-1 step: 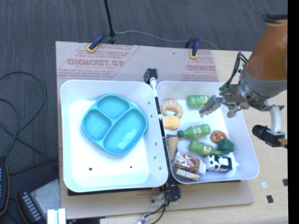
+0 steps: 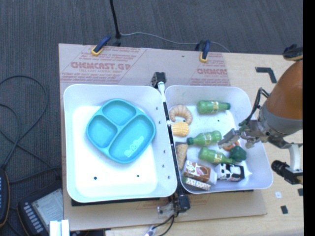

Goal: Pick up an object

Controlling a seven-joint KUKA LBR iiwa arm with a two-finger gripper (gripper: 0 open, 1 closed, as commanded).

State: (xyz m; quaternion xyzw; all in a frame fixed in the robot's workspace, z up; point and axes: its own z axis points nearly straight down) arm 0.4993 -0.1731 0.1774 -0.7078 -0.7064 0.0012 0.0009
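My pincer [image 2: 235,139] hangs low over the right bin [image 2: 235,93], at its far-right side. Whether it stands apart or together I cannot tell; the tips blur into clutter, and nothing is visibly clamped.

Candidate object: the green bottle [image 2: 215,156] lying on its side just below-left of the pincer, beside a dark green lump [image 2: 238,154] directly beneath it. A second bottle [image 2: 206,139] lies just to the left, and a third [image 2: 212,106] sits up and to the left, well apart.

Handling, judged: small plastic toy bottles, light, stiff, smooth and round, so likely to roll or squirt out. Best taken across the body at mid-length, not the tapered neck.

Other contents of this bin, all left of the pincer: croissant [image 2: 180,113], corn cob [image 2: 179,129], cone-shaped piece [image 2: 181,153]. Below-left: brown packet [image 2: 197,174]. Below: black-and-white cow-pattern carton [image 2: 231,171].

The left bin [image 2: 74,132], far to the pincer's left, holds a blue divided plate [image 2: 121,130], its three compartments bare. Both bins rest on the counter [image 2: 275,77].
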